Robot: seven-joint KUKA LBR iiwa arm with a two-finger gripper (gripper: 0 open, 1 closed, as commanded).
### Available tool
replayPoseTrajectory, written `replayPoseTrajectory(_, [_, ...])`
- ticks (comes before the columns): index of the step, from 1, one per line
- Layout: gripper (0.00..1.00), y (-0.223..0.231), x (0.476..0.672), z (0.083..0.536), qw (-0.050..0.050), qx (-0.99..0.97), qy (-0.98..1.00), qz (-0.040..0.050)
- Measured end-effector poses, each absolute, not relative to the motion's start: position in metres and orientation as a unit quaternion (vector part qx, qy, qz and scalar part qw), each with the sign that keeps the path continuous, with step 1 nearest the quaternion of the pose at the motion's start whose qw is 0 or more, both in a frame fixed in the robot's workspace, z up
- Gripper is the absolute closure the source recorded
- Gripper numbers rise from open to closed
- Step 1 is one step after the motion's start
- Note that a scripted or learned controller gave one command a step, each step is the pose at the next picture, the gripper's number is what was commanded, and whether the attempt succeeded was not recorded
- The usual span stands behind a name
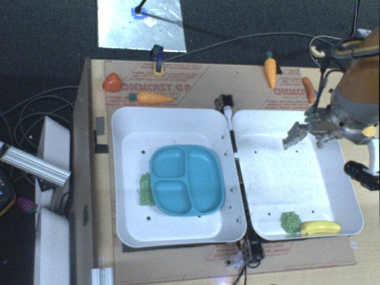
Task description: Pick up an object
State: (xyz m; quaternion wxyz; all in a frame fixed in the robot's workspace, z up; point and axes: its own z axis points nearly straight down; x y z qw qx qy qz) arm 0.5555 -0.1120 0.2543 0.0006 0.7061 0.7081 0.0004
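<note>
both white bins (178,120) are sitting side by side, gripper (295,136) hovering empty and spread apart, looking like it's needing to drop toward the banana (321,227) next.

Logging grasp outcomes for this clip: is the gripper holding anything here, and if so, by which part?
Nothing is held. The gripper hangs over bare floor in the right bin; the broccoli and banana lie at that bin's near edge, apart from it.
</note>
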Motion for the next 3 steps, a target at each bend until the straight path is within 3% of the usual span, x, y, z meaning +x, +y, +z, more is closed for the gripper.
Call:
replayPoseTrajectory(1, [0.0, -0.136, 0.602, 0.157, -0.001, 0.707, 0.708, -0.001])
replayPoseTrajectory(2, [0.0, -0.146, 0.668, 0.082, -0.001, 0.706, 0.709, -0.0006])
replayPoseTrajectory(3, [1.0, -0.146, 0.669, 0.096, 0.002, 0.705, 0.709, 0.0008])
